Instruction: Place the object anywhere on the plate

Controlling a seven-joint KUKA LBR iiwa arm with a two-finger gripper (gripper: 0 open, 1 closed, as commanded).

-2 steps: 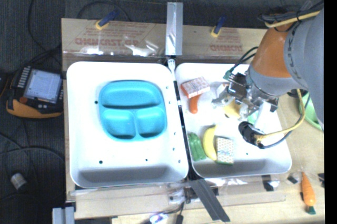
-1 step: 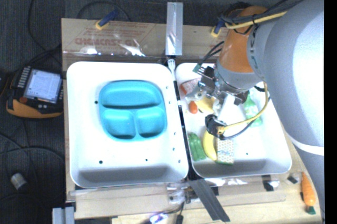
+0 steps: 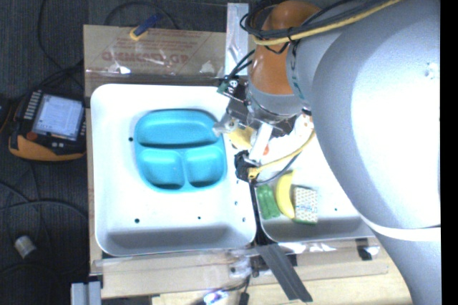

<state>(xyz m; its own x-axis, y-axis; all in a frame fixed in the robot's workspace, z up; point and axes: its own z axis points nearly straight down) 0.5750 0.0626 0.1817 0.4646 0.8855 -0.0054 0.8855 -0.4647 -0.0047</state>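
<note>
Blue plastic, moulded into a three-compartment plate (image 3: 180,149), lies in the left shallow white bin (image 3: 114,225), just off to one side of the two-finger gripper (image 3: 243,142), which hangs over the ridge where the two bins meet. Whether that gripper is open, closed or carrying anything cannot be told: cables, the orange wrist band (image 3: 275,74) and the bulky grey arm (image 3: 379,117) crowd over it, and the pale and yellow shapes beneath it could be tool parts or cargo. Below the gripper, in the right white bin (image 3: 315,228), sit a green block-like item (image 3: 267,202), a curved yellow banana-shaped piece (image 3: 285,195) and a small speckled white box (image 3: 306,205), touching one another in a cluster; one of these is probably the object to be moved, though which is unclear. The main risk, judged from here, is an unloaded travel to the plate, since a pick among touching items can slip. A release this close to the plate's near rim could also let the object roll off onto the bin floor.
</note>
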